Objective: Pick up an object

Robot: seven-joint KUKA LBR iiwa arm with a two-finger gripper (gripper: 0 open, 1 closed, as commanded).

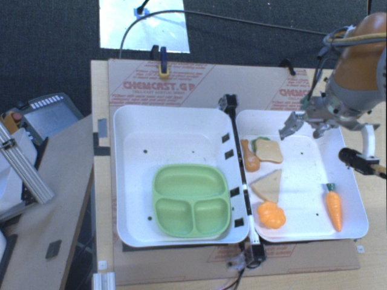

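Cardboard (181, 86) underlies two white bins (130, 162) above dark carpet (48, 35). Green tray (190, 199) sits left; carrot (334, 208), bread (269, 151) right, under gripper (305, 127), fingers apart.

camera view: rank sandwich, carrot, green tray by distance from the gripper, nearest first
1. sandwich: right bin, upper left, just left of and below the gripper.
2. carrot: right bin, lower right, near its front rim.
3. green tray: left bin, lower middle, across the divider.

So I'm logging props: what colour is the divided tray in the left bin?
Light green; the tray shows plainly in the camera view.
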